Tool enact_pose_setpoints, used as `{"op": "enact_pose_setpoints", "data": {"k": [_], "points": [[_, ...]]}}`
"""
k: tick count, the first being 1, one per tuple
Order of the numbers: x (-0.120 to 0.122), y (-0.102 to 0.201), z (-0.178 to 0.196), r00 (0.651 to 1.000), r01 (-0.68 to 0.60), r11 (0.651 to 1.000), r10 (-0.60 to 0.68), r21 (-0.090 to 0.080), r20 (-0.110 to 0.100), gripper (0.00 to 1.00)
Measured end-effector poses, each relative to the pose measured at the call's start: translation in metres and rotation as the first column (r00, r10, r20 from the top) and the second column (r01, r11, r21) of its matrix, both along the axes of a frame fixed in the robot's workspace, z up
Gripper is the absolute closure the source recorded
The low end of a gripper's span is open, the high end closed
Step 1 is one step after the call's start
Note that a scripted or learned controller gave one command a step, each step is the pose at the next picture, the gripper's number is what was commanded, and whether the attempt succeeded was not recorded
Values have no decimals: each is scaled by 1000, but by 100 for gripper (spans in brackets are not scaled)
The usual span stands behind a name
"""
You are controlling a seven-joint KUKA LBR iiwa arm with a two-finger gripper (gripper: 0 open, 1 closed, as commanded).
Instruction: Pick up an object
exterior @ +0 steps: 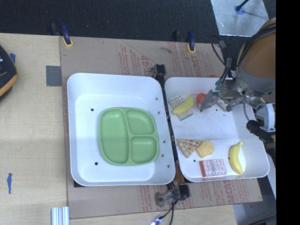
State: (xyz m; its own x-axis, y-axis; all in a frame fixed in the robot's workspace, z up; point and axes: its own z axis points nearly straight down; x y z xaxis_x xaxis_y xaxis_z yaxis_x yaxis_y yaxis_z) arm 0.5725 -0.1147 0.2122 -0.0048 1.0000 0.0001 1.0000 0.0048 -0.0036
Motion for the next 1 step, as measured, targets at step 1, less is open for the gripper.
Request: {"op": "enact_pose_setpoints", "data": {"k": [1], "points": [[-39, -60, -85, 1000, 1, 1000, -1, -1, -1, 0]]}}
